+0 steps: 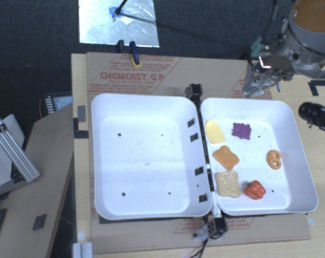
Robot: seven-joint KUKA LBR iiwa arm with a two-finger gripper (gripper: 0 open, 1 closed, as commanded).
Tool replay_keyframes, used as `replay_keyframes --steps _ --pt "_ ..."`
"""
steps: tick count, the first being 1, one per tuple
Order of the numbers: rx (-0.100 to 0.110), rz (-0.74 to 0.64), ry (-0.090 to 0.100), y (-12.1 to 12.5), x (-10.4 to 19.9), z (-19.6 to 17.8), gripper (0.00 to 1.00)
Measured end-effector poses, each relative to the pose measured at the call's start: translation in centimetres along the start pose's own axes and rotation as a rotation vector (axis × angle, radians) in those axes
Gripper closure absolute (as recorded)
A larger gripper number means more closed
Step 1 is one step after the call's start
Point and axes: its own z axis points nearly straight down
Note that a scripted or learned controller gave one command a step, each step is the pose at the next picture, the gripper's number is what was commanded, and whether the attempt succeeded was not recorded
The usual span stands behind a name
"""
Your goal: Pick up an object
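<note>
Orange piece (226, 157) lies diagonally.

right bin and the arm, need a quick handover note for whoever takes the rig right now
Gripper: above the far rim of the right bin, over the bench rather than over the objects. Nothing is seen between its fingers; whether they are open or shut cannot be told.

Objects, all lying in the right bin: yellow piece and purple piece toward the far side, orange piece in the middle by the divider, small orange pretzel-like piece to the right, beige piece and red piece at the near side.

Done: nothing picked up.

Left: choose an object, descend, grasp, lift.
</note>
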Motion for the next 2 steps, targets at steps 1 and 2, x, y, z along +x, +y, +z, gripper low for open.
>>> replay_keyframes --steps 1,2 --pt "0.005 -0.001 0.001 -4.5 9.2 -0.3 1.00" --pt "0.004 0.003 0.001 -4.3 16.1 -1.4 1.00"
